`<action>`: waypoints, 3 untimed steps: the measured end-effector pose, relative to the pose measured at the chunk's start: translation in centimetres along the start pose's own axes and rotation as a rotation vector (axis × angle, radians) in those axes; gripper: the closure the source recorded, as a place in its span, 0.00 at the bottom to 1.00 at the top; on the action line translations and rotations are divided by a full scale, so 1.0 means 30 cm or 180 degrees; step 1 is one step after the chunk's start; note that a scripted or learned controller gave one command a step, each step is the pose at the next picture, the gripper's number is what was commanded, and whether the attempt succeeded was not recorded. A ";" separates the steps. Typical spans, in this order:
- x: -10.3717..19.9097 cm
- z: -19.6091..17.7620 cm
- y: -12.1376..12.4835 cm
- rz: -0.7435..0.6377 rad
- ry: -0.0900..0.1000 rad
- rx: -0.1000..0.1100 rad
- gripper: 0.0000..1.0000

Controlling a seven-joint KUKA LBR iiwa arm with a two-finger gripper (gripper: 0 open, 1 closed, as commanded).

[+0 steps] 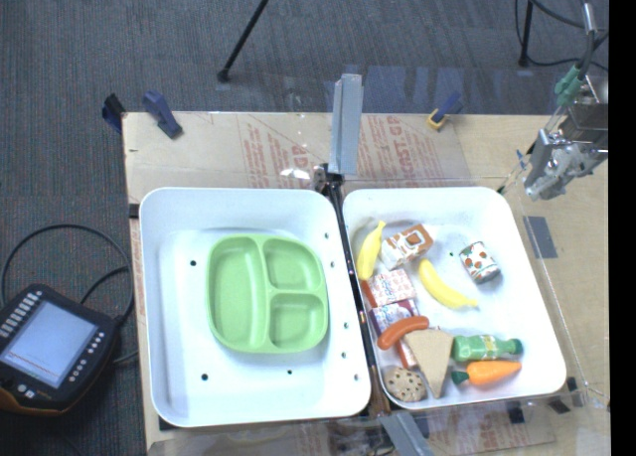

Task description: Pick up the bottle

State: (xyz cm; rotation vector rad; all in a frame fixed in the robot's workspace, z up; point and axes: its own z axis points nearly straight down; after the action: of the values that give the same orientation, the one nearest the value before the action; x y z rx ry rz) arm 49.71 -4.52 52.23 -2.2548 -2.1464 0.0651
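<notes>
Nearest the camera, down at five o'clock in the right bin (527, 245), the green bottle (487, 348) is lying on its side, and that is the one to lift. It is sitting tight in a crowd: a carrot (486, 373) is pressing along its near flank, a sandwich wedge (429, 357) is crowding its left end, and a cookie (404, 382) is tucked in the corner at seven o'clock. That is where I see the trouble coming. A descent into that pack is likely to catch the carrot or the bread instead, or nudge the round bottle so it rolls against the bin wall.

Moving further back, a hot dog (401, 331) and a red packet (390, 288) are lying toward nine o'clock, with two bananas (446, 286), a small carton (409, 241) and a printed can (480, 261) spread across the far half. None of those is blocking the bottle.

Over in the left bin (169, 245), a green divided plate (267, 293) is resting alone.

Farthest off, at two o'clock beyond the bin's corner, the gripper (550, 178) is hanging well apart from the bottle, carrying nothing; how wide it stands I cannot tell.
</notes>
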 end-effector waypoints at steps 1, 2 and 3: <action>0.000 0.000 0.000 -0.0001 0.0000 0.0000 0.00; 0.008 -0.026 0.005 -0.0027 -0.0003 0.0014 1.00; 0.016 -0.052 0.009 -0.0054 -0.0005 0.0028 1.00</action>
State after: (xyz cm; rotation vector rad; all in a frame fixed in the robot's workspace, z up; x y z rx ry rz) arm 50.09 -4.05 53.77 -2.2325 -2.1612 0.0759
